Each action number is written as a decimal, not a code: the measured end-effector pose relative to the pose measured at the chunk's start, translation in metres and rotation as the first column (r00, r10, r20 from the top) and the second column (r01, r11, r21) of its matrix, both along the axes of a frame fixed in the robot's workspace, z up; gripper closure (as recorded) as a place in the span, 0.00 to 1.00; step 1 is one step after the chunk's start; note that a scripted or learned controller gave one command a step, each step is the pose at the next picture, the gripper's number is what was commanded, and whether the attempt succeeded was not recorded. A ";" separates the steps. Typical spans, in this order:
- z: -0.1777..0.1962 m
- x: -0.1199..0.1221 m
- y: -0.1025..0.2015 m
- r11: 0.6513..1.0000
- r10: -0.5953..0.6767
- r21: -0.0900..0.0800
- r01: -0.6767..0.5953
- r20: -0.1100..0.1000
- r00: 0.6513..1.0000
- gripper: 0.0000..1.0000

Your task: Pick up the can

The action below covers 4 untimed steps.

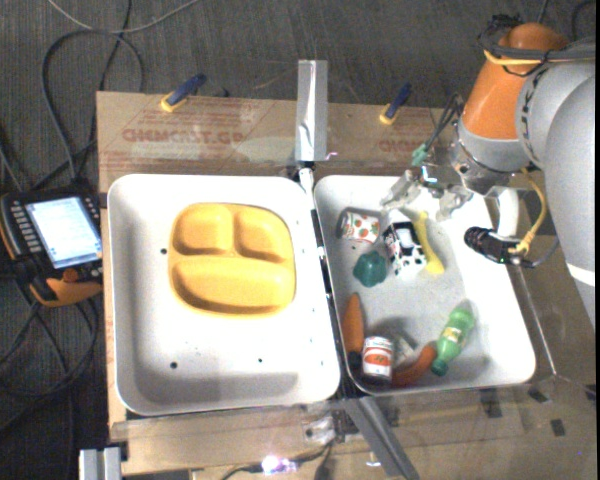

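Positioned over the upper edge of the right bin (525, 353), my claw (428, 190) hung with both fingers spread apart and nothing between them. One fingertip (398, 194) pointed toward the bin's upper middle; the other (456, 200) sat nearer the right wall. My arm (500, 88), with its orange band, entered from the right.

Can location: two cans lay in the right bin. One can (359, 226), white with red markings, lay tilted near the upper left corner, near my claw but not touching it. A second can (378, 357), with a red and white label, stood near the lower edge, well apart from my claw.

Other contents of the right bin:
- A black-and-white toy cow (407, 247) lay just below my claw.
- A yellow banana (427, 243) lay just beside the cow, on its right.
- A dark green object (371, 268) lay just left of the cow; I could not tell its type.
- An orange carrot (352, 322) lay along the left wall, above the second can.
- A green bottle (453, 337) lay tilted toward the lower right.
- A red-orange item (416, 366) lay between the second can and the bottle; its type was unclear.

The left bin (140, 368) held a yellow divided tray (234, 258). A handheld controller (52, 236) lay left of the bench.
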<state>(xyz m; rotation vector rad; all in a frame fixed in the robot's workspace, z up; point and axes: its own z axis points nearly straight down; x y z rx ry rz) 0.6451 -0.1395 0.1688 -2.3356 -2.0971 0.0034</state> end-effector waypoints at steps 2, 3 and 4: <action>-0.073 0.023 0.047 1.000 0.004 -0.004 -0.004 0.001 1.000 0.00; -0.079 -0.045 0.044 0.999 0.034 -0.003 -0.034 0.012 0.999 0.00; -0.069 -0.043 0.044 0.999 0.034 -0.001 -0.034 0.016 0.999 1.00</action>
